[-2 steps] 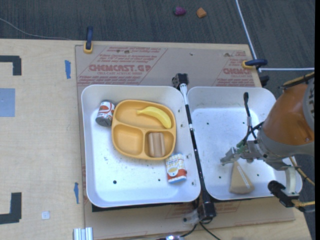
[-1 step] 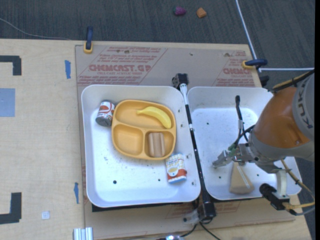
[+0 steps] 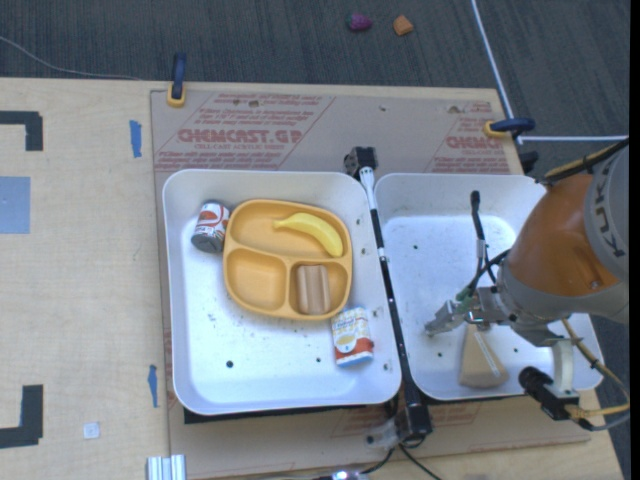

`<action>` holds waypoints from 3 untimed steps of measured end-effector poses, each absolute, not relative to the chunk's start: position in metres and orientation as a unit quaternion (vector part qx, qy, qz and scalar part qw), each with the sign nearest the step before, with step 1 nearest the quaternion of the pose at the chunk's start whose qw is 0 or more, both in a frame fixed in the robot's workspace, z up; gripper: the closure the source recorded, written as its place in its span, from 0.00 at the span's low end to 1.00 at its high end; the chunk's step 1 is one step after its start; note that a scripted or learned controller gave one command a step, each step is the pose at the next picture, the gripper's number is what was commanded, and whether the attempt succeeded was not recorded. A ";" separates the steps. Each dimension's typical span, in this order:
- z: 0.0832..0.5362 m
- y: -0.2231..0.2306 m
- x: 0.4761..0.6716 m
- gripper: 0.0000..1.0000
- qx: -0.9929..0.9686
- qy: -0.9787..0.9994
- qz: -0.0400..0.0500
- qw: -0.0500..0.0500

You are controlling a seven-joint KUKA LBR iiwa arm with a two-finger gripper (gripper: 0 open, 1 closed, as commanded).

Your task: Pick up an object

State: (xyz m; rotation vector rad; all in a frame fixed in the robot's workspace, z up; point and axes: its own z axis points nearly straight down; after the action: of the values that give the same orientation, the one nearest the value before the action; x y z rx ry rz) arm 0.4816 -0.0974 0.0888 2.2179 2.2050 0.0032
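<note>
Basically the pick isn't done: nothing is visibly lifted. The tool (image 3: pixel 452 316) is low in the right bin (image 3: pixel 420 238), and the tan wedge (image 3: pixel 480 360) lies on the bin floor just beside and below it in the camera view, possibly touching at its top. Can't tell the tool's state: the wrist hides most of it.

Left bin (image 3: pixel 190 328) has a yellow tray (image 3: pixel 262 278) with a banana (image 3: pixel 312 230) and a brown block (image 3: pixel 313 288), a can (image 3: pixel 209 226) by the tray's left edge, and a small carton (image 3: pixel 352 335) below it, all well apart from the tool.

Left: secure the wedge, then lift.
</note>
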 end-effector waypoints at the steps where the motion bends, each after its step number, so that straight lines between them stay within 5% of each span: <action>1: 0.089 -0.097 0.482 0.00 0.709 0.705 0.001 0.007; 3: 0.089 -0.097 0.482 0.00 0.709 0.705 0.002 0.007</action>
State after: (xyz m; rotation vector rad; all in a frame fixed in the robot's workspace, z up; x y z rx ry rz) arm 0.4817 -0.0975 0.0888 2.2170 2.2066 0.0051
